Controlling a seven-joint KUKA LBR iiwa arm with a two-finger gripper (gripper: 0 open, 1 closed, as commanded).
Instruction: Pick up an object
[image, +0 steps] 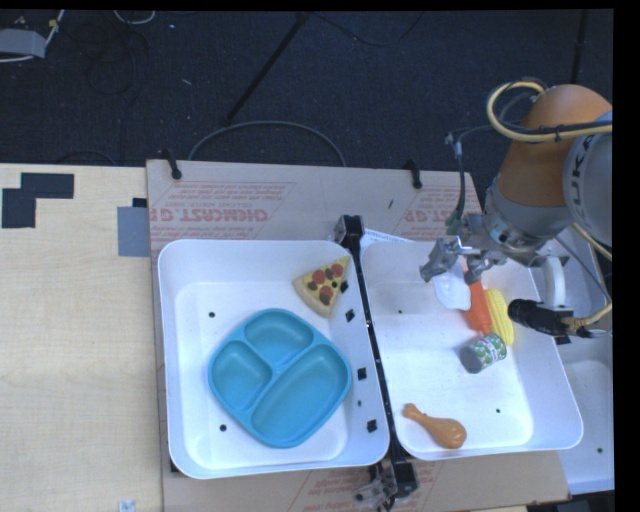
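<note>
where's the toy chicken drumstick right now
The tan plastic chicken drumstick lies in the right white bin, near its front edge, below the small green can and just right of the black divider between the bins.

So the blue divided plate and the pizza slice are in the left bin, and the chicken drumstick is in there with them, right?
Not quite. The camera view shows the blue divided plate and pizza slice in the left bin, but the chicken drumstick lies in the right bin, near its front edge.

Left bin (180, 300) holds a divided plate (279, 376), pizza slice (323, 284) beyond it. Right bin (560, 420): carrot (479, 309), corn (499, 316), can (484, 353) under me, drumstick (436, 426) nearest.
</note>
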